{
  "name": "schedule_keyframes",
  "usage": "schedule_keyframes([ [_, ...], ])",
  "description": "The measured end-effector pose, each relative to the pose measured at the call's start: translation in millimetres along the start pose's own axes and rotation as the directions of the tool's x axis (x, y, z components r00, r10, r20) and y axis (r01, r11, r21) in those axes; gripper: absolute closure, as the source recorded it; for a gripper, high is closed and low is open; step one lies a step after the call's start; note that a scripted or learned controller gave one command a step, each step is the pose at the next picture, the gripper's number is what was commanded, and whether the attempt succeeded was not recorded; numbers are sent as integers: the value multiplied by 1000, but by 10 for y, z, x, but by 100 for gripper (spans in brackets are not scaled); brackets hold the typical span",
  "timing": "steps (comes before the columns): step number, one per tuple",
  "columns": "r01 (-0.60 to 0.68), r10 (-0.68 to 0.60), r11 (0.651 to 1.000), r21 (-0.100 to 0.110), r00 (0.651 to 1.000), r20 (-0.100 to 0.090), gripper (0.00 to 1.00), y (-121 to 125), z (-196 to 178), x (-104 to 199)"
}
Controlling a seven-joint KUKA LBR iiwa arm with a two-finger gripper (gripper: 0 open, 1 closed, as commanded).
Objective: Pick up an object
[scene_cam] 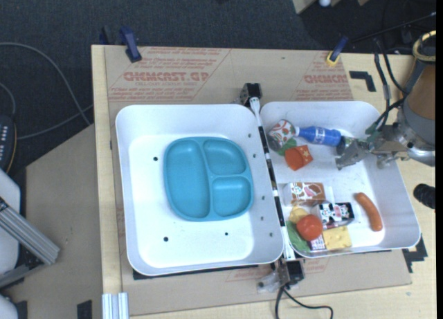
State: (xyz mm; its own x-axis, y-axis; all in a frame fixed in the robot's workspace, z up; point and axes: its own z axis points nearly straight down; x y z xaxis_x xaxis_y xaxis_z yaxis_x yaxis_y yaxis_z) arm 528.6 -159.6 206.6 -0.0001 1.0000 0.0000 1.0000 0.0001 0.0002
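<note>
**Claw low over the right bin, nothing lifted yet**

The grey two-finger claw (348, 153) reaches in from the right and hangs over the upper part of the shallow white right-hand bin (394, 193). Its dark tip sits above bare bin floor; whether its fingers are spread or pressed together I cannot tell, as the tip is small and dark against the white. Nothing shows between them.

Candidate objects lie close. Just left of the claw and slightly farther up the bin is the blue plastic bottle (320, 135), and beyond it a round red-and-white patterned item (282, 131). Left of the claw and a little nearer is the small red block (298, 158). Below the claw, nearer the front rim, lie the orange-red sausage-shaped toy (369, 212), a red tomato-like ball (309, 227), a yellow cheese-like wedge (338, 239) and small printed packets (307, 191). Far to the claw's left, the other white bin (138, 193) holds a teal divided plastic plate (208, 178).

Judging by this, the pick is at the approach stage: descent, closing and lifting are all left to do.
</note>
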Motion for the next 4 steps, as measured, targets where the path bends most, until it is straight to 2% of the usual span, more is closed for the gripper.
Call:
schedule_keyframes([
  [1,1,-1,1000,2,1000,-1,0,517,1220,259],
  [2,2,-2,1000,2,1000,-1,0,1115,1221,533],
  [3,-1,1,1000,2,1000,-1,0,354,1224,644],
  [4,-5,5,1000,17,1000,1,0,1339,1157,251],
])
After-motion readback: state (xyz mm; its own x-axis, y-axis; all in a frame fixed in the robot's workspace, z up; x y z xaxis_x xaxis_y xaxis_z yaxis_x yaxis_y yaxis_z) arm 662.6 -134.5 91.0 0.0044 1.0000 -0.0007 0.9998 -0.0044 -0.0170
